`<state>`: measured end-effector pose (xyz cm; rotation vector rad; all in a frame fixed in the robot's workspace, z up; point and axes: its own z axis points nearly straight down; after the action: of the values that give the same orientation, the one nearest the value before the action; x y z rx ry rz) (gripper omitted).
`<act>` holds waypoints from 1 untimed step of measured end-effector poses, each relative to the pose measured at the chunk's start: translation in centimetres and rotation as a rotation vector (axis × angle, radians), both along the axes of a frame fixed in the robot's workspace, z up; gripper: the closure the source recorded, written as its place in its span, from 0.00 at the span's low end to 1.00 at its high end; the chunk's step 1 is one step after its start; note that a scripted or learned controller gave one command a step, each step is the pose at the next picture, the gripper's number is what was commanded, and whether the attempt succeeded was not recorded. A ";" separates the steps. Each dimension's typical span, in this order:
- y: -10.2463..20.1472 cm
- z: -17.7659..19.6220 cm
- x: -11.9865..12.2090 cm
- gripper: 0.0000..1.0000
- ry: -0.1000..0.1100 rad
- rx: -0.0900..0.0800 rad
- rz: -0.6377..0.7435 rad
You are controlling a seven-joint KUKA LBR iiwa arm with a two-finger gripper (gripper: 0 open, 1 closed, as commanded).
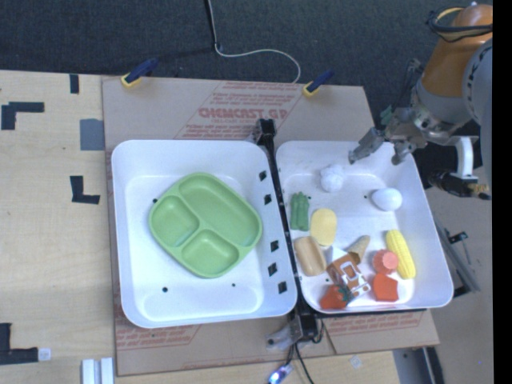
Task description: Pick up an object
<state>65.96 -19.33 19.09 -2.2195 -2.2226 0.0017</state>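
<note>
We are hovering our end effector (pixel 376 145), fingers apart and empty, at two o'clock of the right bin (pixel 428 214); descending there risks striking its rim.

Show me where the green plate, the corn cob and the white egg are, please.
green plate (pixel 205 224), camera view, on the ridge between its compartments
corn cob (pixel 400 254), camera view, on the middle of its yellow body
white egg (pixel 387 199), camera view, on its top surface

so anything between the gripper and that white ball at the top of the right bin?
Nothing visible. The gripper sits over the right bin's top edge, and the white ball lies just to its lower left with bare bin floor between them.
</note>
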 end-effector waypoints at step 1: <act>3.0 -4.7 -7.9 0.00 0.010 0.004 -0.002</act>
<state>58.10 -16.32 14.38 -2.2142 -2.2131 0.0086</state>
